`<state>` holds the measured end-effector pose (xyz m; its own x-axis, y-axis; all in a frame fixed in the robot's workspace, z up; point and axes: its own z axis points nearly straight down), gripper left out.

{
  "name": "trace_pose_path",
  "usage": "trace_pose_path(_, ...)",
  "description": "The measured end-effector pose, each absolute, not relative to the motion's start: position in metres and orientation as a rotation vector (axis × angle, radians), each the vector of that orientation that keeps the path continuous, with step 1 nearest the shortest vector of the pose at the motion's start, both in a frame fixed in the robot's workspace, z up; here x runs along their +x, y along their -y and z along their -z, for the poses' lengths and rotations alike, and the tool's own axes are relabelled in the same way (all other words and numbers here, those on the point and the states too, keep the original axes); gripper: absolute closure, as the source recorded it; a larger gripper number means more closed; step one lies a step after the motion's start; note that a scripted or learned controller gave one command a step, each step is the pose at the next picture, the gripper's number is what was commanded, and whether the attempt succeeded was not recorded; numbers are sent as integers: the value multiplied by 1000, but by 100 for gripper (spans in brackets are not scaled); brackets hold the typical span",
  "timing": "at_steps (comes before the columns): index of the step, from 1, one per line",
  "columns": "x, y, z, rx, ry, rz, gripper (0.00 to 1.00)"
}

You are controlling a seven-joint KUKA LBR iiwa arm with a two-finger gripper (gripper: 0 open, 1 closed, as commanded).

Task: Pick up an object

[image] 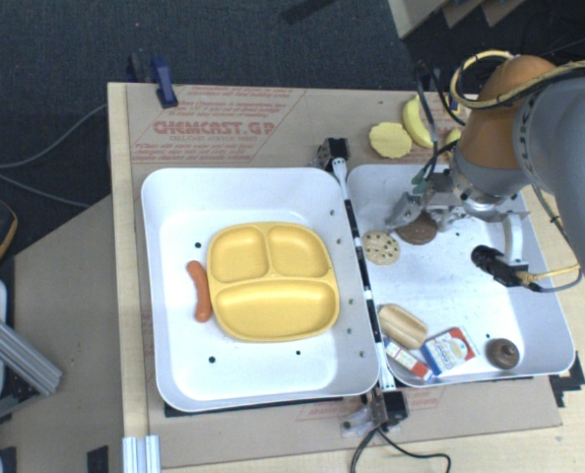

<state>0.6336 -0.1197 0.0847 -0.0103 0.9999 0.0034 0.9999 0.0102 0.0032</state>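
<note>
In the right bin [440, 294], gripper [418, 215] low over a brown cookie [418, 232]; grip state impossible to tell. Nothing visibly lifted yet, so pick seemingly still to complete.

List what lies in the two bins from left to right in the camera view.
Sausage → yellow divided plate → cookie → hot dog bun → blue-and-red packet → chocolate donut.
</note>
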Motion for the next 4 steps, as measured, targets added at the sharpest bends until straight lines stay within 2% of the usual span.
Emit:
trace_pose_path(1,668,137,-85,-2222,2228,4,0)
trace_pose_path(2,630,136,-85,-2219,2218,-4,0)
trace_pose_path(3,668,176,-85,-2226,2226,4,0)
trace_pose_path(4,627,158,-85,-2219,2217,-4,0)
